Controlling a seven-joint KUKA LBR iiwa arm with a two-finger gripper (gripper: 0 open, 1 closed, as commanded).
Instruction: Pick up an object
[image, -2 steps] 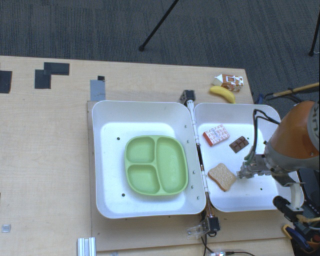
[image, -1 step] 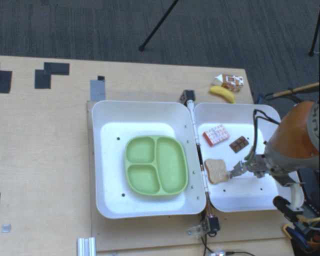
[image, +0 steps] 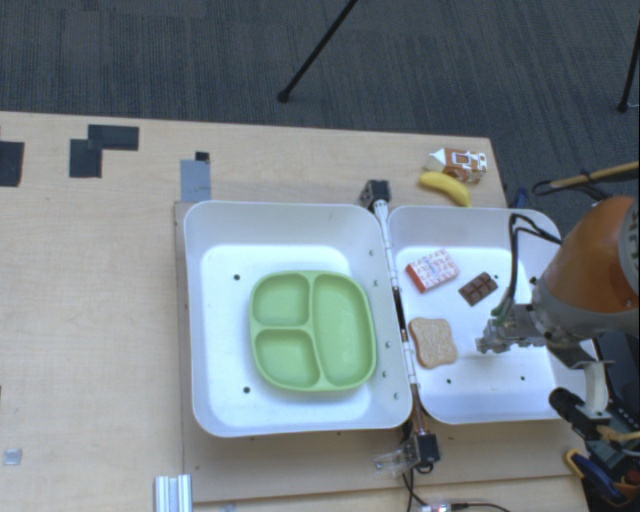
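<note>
The gripper (image: 493, 340) is hanging low over the right bin (image: 520, 400), just right of the toast slice (image: 434, 342) and below the chocolate piece (image: 478, 289). How wide the claw is standing cannot be told from here, and nothing is showing in its grasp. A red-and-white packet (image: 431, 270) is lying near the bin's top left. The green divided plate (image: 312, 331) is sitting in the left bin (image: 215, 300).
</note>
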